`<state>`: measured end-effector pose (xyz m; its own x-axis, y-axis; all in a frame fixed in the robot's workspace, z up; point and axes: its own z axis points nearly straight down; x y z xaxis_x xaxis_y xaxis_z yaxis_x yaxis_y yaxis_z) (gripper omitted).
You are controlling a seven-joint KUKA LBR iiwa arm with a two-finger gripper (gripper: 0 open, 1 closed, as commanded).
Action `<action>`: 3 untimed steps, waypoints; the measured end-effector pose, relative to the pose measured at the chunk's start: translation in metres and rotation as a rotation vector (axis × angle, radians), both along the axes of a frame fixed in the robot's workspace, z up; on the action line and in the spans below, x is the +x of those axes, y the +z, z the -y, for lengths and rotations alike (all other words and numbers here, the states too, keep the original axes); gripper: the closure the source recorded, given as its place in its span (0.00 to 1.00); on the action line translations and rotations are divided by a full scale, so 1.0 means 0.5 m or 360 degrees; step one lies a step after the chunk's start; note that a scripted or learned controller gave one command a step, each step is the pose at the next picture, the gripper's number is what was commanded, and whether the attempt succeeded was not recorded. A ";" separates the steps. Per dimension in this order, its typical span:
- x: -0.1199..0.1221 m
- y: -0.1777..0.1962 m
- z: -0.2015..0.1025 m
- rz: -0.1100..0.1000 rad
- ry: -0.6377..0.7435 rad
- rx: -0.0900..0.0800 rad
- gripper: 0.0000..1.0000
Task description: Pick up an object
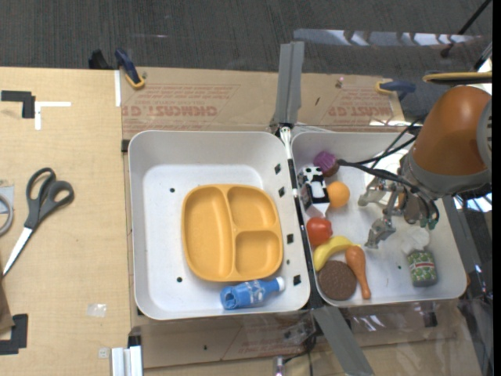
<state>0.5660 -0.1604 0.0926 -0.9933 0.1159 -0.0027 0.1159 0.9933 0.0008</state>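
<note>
From my remote station I saw a pale wooden bench (63,288) under dark flooring, carrying brown cardboard, one pair of scissors (35,206) and two white bins. The left bin (149,210) held one yellow divided plate (232,232) and one blue bottle (250,292); the right bin (450,280) held one orange (338,193), one tomato (318,229), one banana (333,249), one carrot (358,269), one brown disc (337,280), one pea can (422,266) and two small toys. The gripper (385,214) hung spread apart over the right bin's floor, grasping nothing, between carrot and can.
</note>
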 end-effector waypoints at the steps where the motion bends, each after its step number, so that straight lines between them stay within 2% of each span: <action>1: 0.174 0.005 -0.114 0.0009 -0.0302 -0.0002 0.00; 2: 0.090 0.002 -0.133 0.0002 -0.0284 -0.0004 0.00; 3: 0.093 0.022 -0.135 0.0010 -0.0278 -0.0005 1.00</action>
<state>0.6126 -0.0930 0.1037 -0.9580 0.2867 -0.0094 0.2867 0.9580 -0.0012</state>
